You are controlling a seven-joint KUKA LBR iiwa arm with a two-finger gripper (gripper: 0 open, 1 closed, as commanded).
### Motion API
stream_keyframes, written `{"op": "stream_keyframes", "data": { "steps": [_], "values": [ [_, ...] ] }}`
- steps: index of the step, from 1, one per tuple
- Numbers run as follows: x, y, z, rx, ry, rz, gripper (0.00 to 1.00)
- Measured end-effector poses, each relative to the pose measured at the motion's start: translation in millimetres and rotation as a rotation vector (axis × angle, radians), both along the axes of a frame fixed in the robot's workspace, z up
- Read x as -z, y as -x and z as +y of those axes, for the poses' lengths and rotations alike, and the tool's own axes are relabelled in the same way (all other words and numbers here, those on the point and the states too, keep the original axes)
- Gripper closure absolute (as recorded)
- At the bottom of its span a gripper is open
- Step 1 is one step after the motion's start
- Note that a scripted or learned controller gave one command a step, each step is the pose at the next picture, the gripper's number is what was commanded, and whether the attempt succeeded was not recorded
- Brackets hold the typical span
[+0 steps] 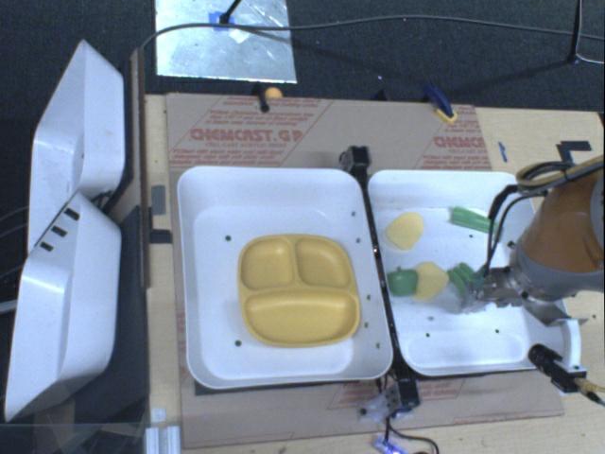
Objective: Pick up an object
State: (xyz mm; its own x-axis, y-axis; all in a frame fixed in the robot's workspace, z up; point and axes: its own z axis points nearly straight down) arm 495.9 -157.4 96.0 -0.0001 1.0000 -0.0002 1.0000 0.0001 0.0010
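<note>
Reaching low into the right bin (444, 353) toward the dark green block (461, 276) near its middle, just beside a yellow piece (431, 279), gripper (475, 294) state impossible to tell; next, probably closing squarely, then lifting.

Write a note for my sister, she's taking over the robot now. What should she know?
Gripper: down in the right bin, right beside a dark green piece; I can't tell whether its fingers are open or shut.
Things: the right bin also holds a yellow piece, a yellow piece touching a small green piece, and a long green piece. The left bin holds a yellow divided plate.
Done: nothing visibly lifted.
Left: grasp one piece and lift it.
</note>
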Motion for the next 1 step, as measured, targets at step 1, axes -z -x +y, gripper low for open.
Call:
{"op": "stream_keyframes", "data": {
  "steps": [1],
  "values": [
    [-53.1,8.7,-1.2,0.000,0.001,-0.004,1.00]
  ]
}}
